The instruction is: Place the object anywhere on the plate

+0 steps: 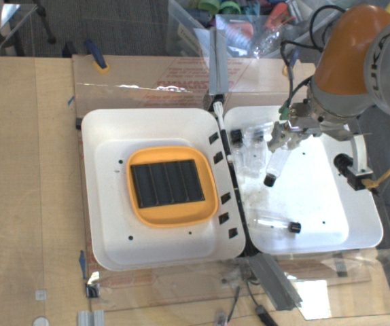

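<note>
Looking down through the camera view, I see two white bins side by side. The left bin (100, 182) holds an orange plate (172, 185) with a dark ribbed centre, roughly mid-bin. The arm (348, 53) reaches in from the right over the right bin (331, 202). Its gripper (280, 141) hangs above that bin's upper middle, and a clear tube (274, 165) with a black cap slants down from it; I think the fingers are closed on the tube's top end, though glare blurs the contact. More clear tubes lie in the right bin: one (276, 223) near the lower middle, others (249, 145) by the divider.
</note>
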You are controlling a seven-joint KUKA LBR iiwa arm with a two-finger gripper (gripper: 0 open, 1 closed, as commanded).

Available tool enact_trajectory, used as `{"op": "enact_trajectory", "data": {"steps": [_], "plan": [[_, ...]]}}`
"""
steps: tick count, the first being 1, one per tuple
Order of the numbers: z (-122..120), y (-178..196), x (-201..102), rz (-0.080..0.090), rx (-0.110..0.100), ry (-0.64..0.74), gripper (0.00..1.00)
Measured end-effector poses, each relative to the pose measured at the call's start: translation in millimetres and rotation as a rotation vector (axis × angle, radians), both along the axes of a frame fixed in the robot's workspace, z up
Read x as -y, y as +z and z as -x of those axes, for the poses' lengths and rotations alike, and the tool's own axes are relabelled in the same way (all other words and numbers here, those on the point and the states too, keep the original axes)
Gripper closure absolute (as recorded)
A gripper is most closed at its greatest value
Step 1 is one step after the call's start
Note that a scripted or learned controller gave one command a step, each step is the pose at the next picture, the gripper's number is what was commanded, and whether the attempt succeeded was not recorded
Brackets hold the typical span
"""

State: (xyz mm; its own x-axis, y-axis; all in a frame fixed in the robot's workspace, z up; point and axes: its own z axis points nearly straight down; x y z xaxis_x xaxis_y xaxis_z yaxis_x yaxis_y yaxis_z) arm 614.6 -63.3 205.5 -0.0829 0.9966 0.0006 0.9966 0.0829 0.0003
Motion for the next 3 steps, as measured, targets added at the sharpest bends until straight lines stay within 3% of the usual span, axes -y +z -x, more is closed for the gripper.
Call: {"op": "enact_trajectory", "data": {"steps": [2,3], "plan": [[-52,-21,-67,0.001,0.003,0.309,1.00],[-53,3,-90,0.002,0.004,0.356,1.00]]}}
